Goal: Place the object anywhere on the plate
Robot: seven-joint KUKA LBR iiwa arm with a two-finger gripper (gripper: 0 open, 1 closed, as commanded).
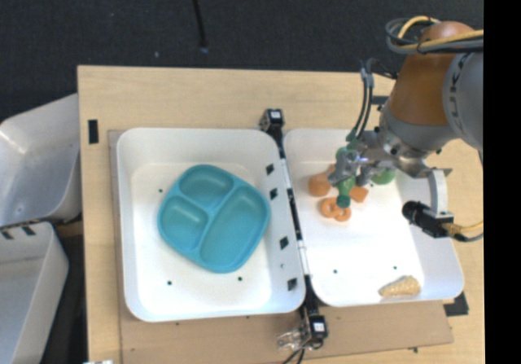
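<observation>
**benchwatcher:** So in your camera view, the left bin (130,191) has the blue plate (213,217) sitting roughly in the middle, three compartments, tilted a bit on the diagonal. All the action is in the right bin (366,273). The gripper (352,171) is down over a little cluster of toy food near the top of that bin, right next to the divider side.

**kuka_op:** What's in the cluster? And are the fingers on anything?

**benchwatcher:** You've got an orange piece (319,186) to the left of the gripper, another orange piece (331,208) just below it, a small green piece (344,212) touching that one, and a bigger green object (383,176) tucked under the wrist on the right. Honestly you can't tell if the fingers are apart or closed, it's too blurry and crowded there. There's also a tan pastry-looking thing (400,287) well apart from the rest, down in the near corner of the right bin.
</observation>
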